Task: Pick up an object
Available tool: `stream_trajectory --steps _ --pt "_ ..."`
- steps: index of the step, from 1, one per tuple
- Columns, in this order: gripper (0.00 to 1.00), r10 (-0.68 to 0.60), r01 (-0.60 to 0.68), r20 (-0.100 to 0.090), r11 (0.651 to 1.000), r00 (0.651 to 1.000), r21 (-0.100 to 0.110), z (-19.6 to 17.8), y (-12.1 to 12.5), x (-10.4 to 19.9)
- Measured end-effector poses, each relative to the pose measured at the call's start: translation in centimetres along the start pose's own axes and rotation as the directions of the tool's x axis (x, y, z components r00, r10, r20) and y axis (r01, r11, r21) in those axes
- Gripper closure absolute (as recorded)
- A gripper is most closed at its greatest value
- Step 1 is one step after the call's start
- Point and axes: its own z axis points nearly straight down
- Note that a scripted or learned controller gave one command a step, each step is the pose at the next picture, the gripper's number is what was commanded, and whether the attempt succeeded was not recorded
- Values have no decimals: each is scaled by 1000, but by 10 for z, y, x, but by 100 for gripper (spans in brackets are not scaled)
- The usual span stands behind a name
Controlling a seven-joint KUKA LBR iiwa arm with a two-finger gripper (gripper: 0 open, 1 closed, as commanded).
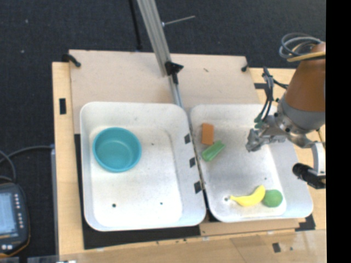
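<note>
Camera view, right bin (pixel 285 163), nearest edge?
— Yellow banana (pixel 248 197) and green ball (pixel 273 198), touching, well apart from the pincer.

Farther in?
— Pincer (pixel 253 143), above bare bin floor at mid-depth; spread or pressed together: cannot tell. Green block (pixel 212 151) lay to its left, orange block (pixel 207 133) just behind that.

Left bin (pixel 137 201)?
— Teal bowl (pixel 117 149), upright, far from pincer.

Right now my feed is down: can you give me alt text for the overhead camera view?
The arm's tool hangs over the right bin, near its upper right, with nothing visibly held. That bin holds an orange block touching a green block near its left wall, and a banana beside a green ball at the front. The left bin holds a teal bowl.
</note>
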Motion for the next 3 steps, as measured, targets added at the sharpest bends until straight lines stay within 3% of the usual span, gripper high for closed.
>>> stream_trajectory --steps 3 --pt "100 -1 1 0 1000 1000 0 -10 15 153"
